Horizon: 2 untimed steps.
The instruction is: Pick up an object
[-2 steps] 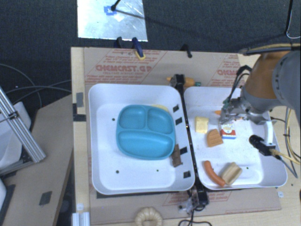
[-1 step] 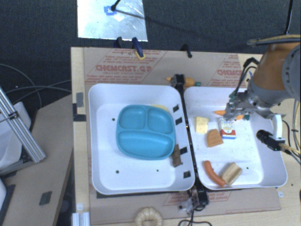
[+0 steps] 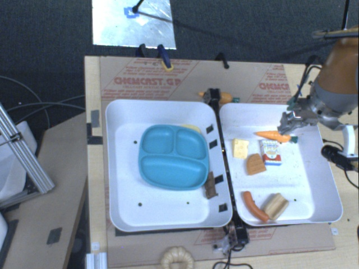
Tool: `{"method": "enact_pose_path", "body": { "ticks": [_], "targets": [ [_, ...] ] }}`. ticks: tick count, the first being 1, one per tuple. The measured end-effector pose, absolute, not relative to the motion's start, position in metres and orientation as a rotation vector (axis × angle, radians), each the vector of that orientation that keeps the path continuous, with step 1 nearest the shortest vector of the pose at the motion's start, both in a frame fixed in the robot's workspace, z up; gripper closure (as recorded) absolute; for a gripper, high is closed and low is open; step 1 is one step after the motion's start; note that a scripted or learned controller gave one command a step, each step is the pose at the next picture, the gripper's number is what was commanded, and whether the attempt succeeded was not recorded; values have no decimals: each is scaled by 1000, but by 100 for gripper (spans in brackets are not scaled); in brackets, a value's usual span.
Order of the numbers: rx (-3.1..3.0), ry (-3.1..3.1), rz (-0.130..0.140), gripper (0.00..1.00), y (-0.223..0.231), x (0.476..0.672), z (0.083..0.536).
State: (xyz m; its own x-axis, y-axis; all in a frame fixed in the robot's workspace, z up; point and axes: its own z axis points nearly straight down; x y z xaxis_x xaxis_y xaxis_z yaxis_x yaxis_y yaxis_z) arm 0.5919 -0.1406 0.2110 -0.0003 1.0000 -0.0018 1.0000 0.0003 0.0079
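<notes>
Several small objects sit in the right bin (image 3: 322,198), and the tool (image 3: 290,122) hangs low over its far side, just above the leafy end of a toy carrot (image 3: 272,135); from this angle I cannot tell whether the tool is open or closed, and nothing is visibly held. Carrot lies flat, pointing left, with a small red-and-white carton (image 3: 271,152) just beside it on the near side. Likely target is the carrot, judged only from where the tool sits. Risk 1: the carrot is slim and rounded, so an off-centre closure near its end could squirt it sideways or let it pivot out. Risk 2: the carton is close enough that a descending tool may clip or nudge it, or catch both. Risk 3: contact with the bin floor if descent runs too deep. Other items in the same bin, a yellow block (image 3: 240,148), a brown cookie-like piece (image 3: 256,164), a sausage (image 3: 254,205) and a bread piece (image 3: 276,205), are well apart and unlikely to interfere. Left bin (image 3: 120,167) holds a blue divided plate (image 3: 173,156).
</notes>
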Motion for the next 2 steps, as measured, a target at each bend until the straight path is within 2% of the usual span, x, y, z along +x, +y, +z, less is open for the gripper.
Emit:
{"method": "enact_pose_path", "body": {
  "ticks": [1, 2],
  "targets": [
    [2215, 2223, 4, 100, -141, 593, 225],
    [2209, 2233, 6, 100, -78, 606, 229]
  ]
}}
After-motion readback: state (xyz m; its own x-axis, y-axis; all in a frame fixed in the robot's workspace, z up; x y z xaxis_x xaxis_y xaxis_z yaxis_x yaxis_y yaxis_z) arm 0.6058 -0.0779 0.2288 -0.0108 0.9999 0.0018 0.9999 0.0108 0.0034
